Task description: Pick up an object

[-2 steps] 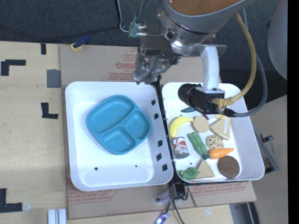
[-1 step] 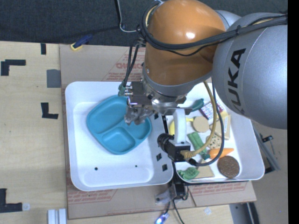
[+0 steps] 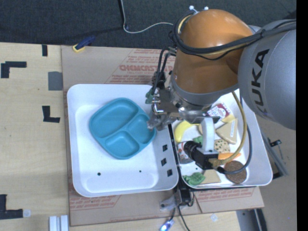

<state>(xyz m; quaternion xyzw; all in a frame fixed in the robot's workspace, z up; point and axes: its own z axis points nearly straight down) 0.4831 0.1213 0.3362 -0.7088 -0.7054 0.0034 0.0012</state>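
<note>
A blue divided plate (image 3: 120,128) lies in the left bin (image 3: 86,177). In the right bin (image 3: 257,174) sit several toy foods: a yellow banana-like piece (image 3: 183,129), a pale cheese wedge (image 3: 229,129), a cracker (image 3: 221,146), a brown round cookie (image 3: 235,171), a green leafy piece (image 3: 195,179) and a red-and-white packet (image 3: 219,110). My gripper (image 3: 155,121) hangs low at the divide between the bins, right at the plate's right rim. The big arm body hides the right bin's far half.
The cardboard sheet (image 3: 106,66) under the bins reaches the bench's far side. A cable (image 3: 139,30) trails across the dark floor behind. The left bin's front strip of white floor (image 3: 115,177) is bare.
</note>
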